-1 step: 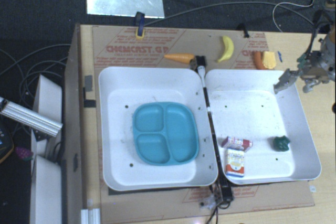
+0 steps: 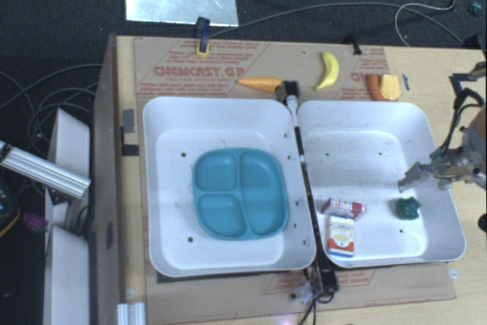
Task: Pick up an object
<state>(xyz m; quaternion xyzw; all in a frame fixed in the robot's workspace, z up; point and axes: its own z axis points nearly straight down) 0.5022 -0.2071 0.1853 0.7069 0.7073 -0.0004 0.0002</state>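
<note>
- White right bin [image 2: 380, 114] carries the likely targets: a small green object [image 2: 409, 208] near its right wall, a red packet [image 2: 344, 206] and a white-and-orange carton [image 2: 342, 233] by its front-left corner.
- Blue divided plate [image 2: 240, 191] fills the left bin's [image 2: 163, 164] middle.
- Gripper [image 2: 415, 176] hangs just left of the green thing, nothing visibly between its tips; can't tell how wide they're spread. I'd say the pick isn't done yet.
- Open floor toward the back wall; the right wall crowds the green one.

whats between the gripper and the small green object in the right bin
In the camera view, just bare white bin floor. The gripper sits up-left of the small green object, apart from it, with nothing lying in that short stretch.
</note>
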